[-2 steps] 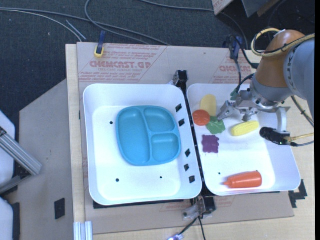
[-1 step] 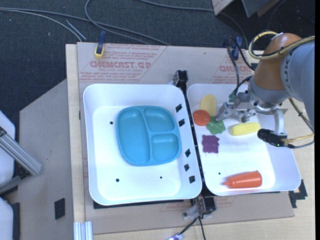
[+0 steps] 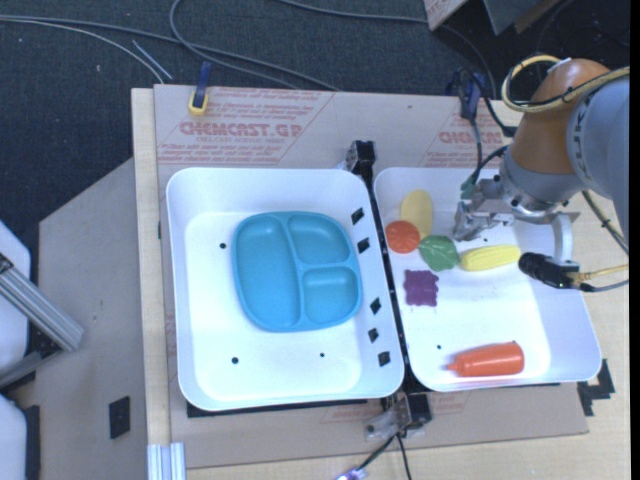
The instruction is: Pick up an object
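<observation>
— White bins sit side by side; what's in the left bin (image 3: 190, 298)?
— One blue divided tray (image 3: 297, 269), lying flat in the middle.
— And the right bin (image 3: 565, 318)?
— Toy food: a yellow piece (image 3: 417, 209), an orange ball (image 3: 402, 236), a green lump (image 3: 438, 252), corn (image 3: 489, 258), a purple piece (image 3: 421, 287) and a carrot (image 3: 488, 359) (near the front rim).
— The gripper (image 3: 472, 220)?
— Low over the bin's back, just above the corn and green lump. Finger state: probably nothing held, but I cannot tell.
</observation>
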Controlling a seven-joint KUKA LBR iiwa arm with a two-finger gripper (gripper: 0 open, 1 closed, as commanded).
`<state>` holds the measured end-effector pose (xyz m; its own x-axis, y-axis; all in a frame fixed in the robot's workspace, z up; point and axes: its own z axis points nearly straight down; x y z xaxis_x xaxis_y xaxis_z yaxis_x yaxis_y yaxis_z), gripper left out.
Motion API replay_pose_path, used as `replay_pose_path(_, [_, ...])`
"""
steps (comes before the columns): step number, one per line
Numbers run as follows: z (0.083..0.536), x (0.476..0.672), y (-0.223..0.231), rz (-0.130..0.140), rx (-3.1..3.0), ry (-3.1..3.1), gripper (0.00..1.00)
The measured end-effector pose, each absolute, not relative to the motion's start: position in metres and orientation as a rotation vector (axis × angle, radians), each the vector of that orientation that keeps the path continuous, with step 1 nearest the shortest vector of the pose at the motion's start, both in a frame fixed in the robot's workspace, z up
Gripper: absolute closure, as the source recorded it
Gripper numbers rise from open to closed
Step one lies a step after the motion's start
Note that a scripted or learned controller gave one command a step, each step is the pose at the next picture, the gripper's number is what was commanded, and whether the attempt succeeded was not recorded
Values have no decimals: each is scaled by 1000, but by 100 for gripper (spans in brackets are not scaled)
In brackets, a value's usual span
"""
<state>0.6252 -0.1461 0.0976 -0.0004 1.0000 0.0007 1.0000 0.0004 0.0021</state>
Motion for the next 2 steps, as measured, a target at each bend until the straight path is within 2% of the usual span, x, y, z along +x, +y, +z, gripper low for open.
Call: replay_pose_path(2, [210, 619, -139, 5, 2216, 2220, 100])
